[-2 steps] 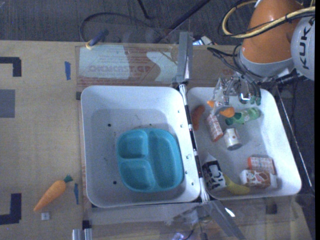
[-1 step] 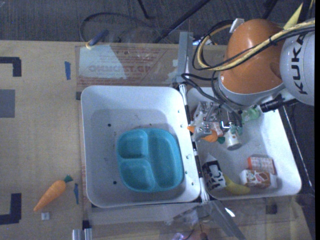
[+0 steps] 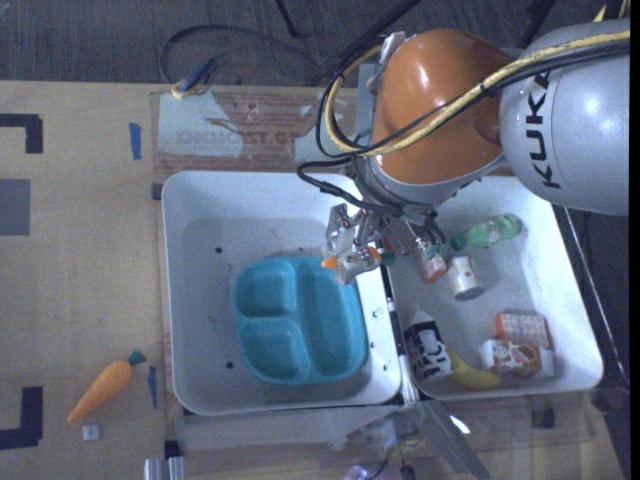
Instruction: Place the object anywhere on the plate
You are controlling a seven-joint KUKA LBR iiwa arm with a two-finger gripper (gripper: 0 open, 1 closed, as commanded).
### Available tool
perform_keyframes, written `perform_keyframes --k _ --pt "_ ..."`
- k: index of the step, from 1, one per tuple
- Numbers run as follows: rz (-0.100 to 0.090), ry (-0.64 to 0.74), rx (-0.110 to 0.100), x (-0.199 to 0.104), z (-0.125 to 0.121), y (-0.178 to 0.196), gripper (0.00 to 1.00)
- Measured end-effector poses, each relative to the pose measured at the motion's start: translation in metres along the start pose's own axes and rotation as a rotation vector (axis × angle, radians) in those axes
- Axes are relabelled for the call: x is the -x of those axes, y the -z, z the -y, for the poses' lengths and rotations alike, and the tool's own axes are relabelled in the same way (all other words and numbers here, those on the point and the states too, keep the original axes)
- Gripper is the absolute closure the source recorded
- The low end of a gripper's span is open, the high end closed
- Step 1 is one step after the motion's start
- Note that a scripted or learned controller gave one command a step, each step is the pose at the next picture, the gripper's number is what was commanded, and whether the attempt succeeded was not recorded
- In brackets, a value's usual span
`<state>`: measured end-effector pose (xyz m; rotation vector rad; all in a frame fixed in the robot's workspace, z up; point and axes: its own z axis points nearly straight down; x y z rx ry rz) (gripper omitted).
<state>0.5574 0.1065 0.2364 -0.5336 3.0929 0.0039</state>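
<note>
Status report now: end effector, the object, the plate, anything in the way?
End effector above plate's upper right rim, finger state unclear. Small orange object at its tip, grasp unconfirmed. Blue plate in left bin. No obstruction seen.

Pale wooden bench (image 3: 70, 268), dark carpeted floor (image 3: 150, 18) behind, black cables (image 3: 215, 38) trailing, blue tape (image 3: 135, 140) marks

You are looking at a robotics lab, not a home. Left of the gripper (image 3: 350, 253), a plywood bench (image 3: 70, 268) carries black corner marks and blue tape tabs. Below and beside the claw sit two shallow white bins (image 3: 190, 208), holding toy groceries. Behind it, cables (image 3: 200, 48) trail over dark carpet, and the grey KUKA arm (image 3: 570, 118) looms to its right.
</note>
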Motion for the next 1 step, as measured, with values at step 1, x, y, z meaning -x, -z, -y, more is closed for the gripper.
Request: perform_keyframes --k 1 --pt "0.0 -0.001 0.0 0.0 0.0005 0.0002 0.0"
